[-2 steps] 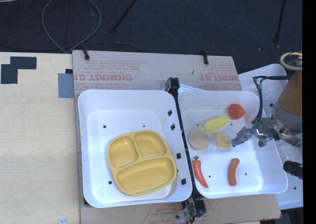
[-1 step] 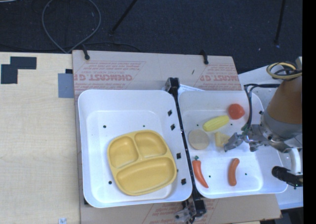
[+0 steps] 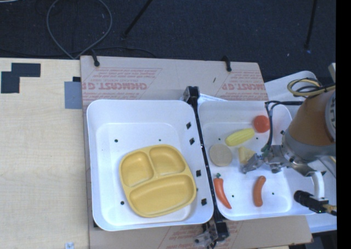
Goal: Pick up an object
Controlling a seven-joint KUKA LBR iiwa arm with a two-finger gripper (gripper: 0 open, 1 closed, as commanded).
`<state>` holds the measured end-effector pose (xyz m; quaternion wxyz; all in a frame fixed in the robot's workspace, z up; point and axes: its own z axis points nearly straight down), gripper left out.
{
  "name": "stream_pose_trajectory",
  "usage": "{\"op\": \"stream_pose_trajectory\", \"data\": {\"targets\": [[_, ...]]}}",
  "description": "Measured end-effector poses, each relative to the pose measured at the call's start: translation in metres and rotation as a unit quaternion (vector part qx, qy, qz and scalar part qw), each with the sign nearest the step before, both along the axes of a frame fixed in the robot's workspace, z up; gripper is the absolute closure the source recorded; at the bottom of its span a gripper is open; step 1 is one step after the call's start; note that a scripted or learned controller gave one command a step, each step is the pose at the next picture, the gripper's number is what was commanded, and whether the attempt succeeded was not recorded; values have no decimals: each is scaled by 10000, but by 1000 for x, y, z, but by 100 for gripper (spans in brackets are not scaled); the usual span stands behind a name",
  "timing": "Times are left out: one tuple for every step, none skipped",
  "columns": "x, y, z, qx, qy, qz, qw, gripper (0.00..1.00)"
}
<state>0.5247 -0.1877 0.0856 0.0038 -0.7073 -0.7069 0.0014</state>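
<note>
Gripper [image 3: 253,164]: low in right bin [image 3: 279,209], beside yellow wedge [image 3: 245,154]; jaw state impossible to tell
Left bin [image 3: 104,133]: holds yellow divided tray [image 3: 158,180]

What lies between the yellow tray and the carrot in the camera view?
In the camera view, between the yellow tray and the carrot run the adjoining walls of the two white bins, with small black clips along them.

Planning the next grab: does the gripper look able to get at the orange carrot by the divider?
Probably yes. The orange carrot lies by itself on the right bin's floor, nothing on top; the gripper hovers nearby.
</note>
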Motion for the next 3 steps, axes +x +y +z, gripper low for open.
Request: {"op": "stream_pose_trajectory", "data": {"targets": [[1, -1, 8, 8, 7, -15, 10000, 100], [1, 4, 48, -8, -17, 14, 10000, 100], [5, 8, 88, -10, -19, 16, 10000, 100]]}}
